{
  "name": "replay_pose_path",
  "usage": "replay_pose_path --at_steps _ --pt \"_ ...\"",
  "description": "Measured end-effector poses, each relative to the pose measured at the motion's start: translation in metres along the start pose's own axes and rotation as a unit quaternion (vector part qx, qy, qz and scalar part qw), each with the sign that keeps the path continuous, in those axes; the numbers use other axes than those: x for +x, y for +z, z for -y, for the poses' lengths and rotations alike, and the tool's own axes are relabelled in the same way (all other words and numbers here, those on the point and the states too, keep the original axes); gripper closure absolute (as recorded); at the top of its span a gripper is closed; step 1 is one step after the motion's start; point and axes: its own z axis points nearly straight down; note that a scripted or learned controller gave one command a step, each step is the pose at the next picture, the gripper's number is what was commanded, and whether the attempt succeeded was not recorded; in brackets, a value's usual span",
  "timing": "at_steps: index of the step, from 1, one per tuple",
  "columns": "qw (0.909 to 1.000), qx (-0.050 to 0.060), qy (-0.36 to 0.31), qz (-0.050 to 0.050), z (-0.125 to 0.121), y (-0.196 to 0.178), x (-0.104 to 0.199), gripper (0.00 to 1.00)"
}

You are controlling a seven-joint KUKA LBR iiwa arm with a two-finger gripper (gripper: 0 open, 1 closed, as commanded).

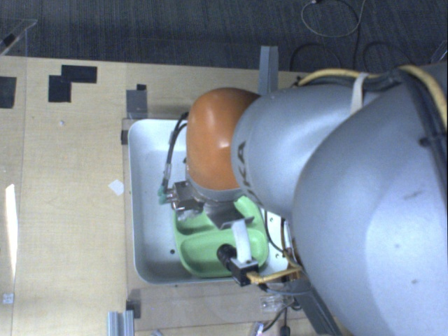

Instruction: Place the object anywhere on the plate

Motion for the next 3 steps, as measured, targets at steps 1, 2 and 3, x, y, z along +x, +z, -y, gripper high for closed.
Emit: replay_pose_path --at_steps 1,2,3 --pt "1.0 0.0 0.004 0.0 0.001 0.003 -0.005 1.0" --pt "0.9917 0.0 -0.128 0.0 0.001 0.016 -0.003 1.0" --pt "0.9662 -0.001 -0.258 0.0 0.0 -0.045 -0.005 1.0"
